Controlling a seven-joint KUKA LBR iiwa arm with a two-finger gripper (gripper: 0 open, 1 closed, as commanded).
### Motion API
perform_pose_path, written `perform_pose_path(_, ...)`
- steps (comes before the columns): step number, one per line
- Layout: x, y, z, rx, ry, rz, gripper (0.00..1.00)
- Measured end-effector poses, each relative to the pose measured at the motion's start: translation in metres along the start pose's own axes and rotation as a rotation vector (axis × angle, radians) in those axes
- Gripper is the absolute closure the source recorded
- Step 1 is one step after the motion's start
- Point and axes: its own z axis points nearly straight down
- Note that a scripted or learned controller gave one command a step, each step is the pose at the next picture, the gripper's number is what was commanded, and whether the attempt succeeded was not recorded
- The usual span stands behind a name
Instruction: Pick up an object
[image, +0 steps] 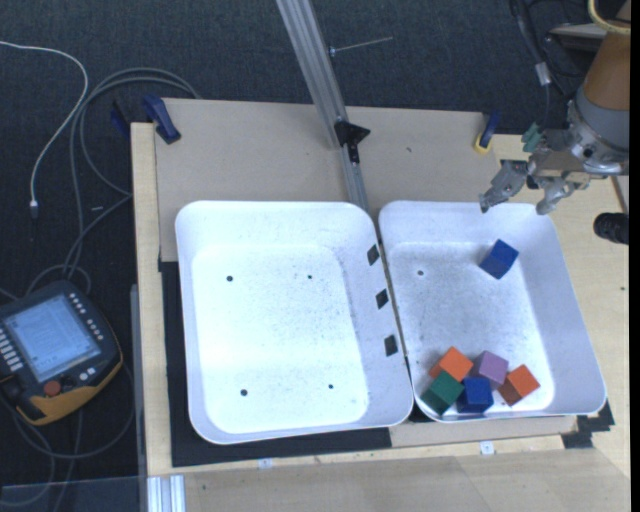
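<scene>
From my feed the hand (519, 204) is hanging over the far rim of the right bin (565, 290), fingers spread with nothing between them. A lone blue cube (498, 258) sits just below it in that bin. Five more blocks (478, 380) are bunched in the near corner. Left bin (205, 225) has only specks.

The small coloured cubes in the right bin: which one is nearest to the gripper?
The blue cube lying alone near the bin's far end, just below the gripper. The other cubes are clustered at the near edge.
</scene>
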Motion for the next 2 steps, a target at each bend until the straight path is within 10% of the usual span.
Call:
perform_pose_path(1, -0.059, -0.021, 0.100, 0.008, 0.001, 0.006, 0.00)
perform_pose_path(2, -0.051, 0.004, 0.186, 0.006, 0.003, 0.000, 0.00)
